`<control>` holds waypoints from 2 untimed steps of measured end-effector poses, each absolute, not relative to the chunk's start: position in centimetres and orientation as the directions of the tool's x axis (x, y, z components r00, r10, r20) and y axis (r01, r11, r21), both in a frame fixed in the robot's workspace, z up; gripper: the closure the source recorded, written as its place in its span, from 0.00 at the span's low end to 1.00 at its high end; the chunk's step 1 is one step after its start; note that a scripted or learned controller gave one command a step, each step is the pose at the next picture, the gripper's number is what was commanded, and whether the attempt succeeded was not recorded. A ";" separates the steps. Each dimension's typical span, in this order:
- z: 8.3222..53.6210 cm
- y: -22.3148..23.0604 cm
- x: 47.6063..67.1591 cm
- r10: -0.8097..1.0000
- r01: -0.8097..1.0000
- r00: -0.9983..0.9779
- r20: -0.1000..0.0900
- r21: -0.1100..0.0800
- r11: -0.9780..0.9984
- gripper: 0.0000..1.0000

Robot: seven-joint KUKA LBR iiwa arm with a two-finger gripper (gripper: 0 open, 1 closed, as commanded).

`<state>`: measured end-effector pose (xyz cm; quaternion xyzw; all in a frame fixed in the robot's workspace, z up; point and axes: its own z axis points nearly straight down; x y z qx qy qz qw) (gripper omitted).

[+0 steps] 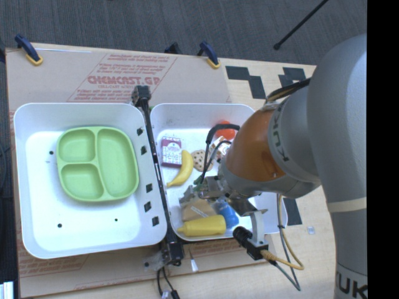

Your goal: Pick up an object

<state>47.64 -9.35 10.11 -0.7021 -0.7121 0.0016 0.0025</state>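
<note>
The right bin [187, 114] holds several small items: a banana [181, 169], a maroon box [171, 151], a cookie [198, 159], a yellow block [202, 226], a blue item [229, 217] and a red piece [225, 129]. My gripper [201, 195] is low in this bin, over a tan item just right of the banana's lower end. The arm's grey body and orange band [252, 154] hide most of the bin's right half.
The left bin [37, 223] carries a green three-compartment plate [98, 163]. A black divider with clips [149, 167] runs between the bins. Cables [283, 260] trail near the front right corner. Blue clamps [209, 53] hold the board's far edge.
</note>
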 end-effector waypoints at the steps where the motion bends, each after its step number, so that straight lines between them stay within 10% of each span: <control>1: 19.2 -6.1 47.7 1.000 1.000 -0.006 0.001 0.000 0.006 1.00; 2: 11.9 -10.3 47.6 1.000 1.000 -0.007 0.000 -0.003 0.007 1.00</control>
